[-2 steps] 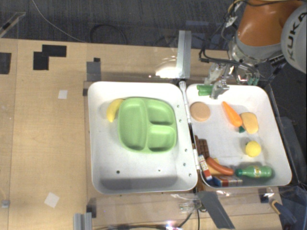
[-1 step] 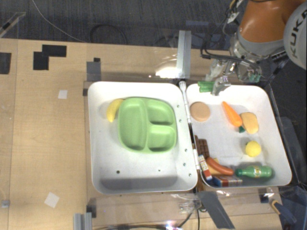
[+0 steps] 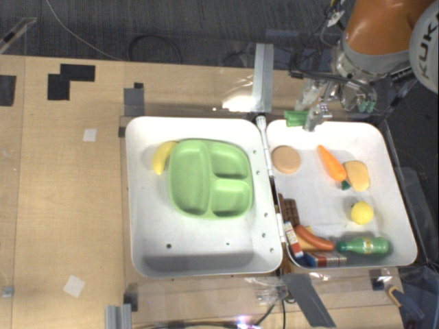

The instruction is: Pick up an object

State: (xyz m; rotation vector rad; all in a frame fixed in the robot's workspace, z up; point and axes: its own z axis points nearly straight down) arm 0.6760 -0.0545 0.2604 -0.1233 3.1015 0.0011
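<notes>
Near edge of right bin [image 3: 405,204]: glossy green bottle [image 3: 363,245] lying flat, smooth sausage [image 3: 313,238], round lemon [image 3: 361,213]. Mid: tapered carrot [image 3: 331,163], flat tan disc [image 3: 286,159]; left bin holds moulded green tray [image 3: 209,178], banana [image 3: 162,157]. Far: end effector [image 3: 314,118] over rim, grip state cannot be told.

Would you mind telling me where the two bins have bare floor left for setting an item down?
Left bin: the front strip below the green divided plate is bare; the banana crowds the plate's far-left side. Right bin: bare middle between cookie, carrot and lemon; its front edge is crowded by the green bottle and sausage.
</notes>
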